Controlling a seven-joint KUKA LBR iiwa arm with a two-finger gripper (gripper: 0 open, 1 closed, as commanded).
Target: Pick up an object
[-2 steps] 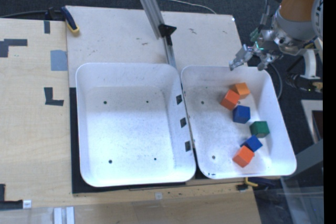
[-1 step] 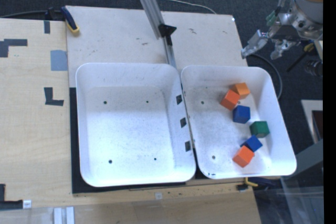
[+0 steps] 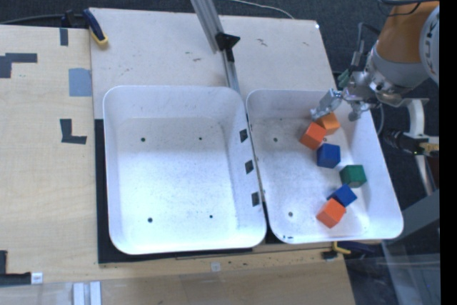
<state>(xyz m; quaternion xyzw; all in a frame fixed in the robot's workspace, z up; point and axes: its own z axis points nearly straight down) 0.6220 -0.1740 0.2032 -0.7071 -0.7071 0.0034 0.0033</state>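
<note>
Several small blocks lie in the right bin (image 3: 378, 153): an orange block (image 3: 313, 134) with a lighter orange block (image 3: 330, 123) touching its upper right side, a blue block (image 3: 328, 155), a green block (image 3: 353, 174), a second blue block (image 3: 344, 195) and another orange block (image 3: 330, 213). My gripper (image 3: 340, 109) hovers at the bin's upper right, just above the lighter orange block. Its two fingers stand apart and open, with nothing between them.
The left bin (image 3: 114, 153) lies beside the right one, sharing a raised middle wall (image 3: 248, 153). A slanted metal pole (image 3: 203, 3) rises from the bench behind the bins. The bench's wooden top (image 3: 43, 139) extends to the left.
</note>
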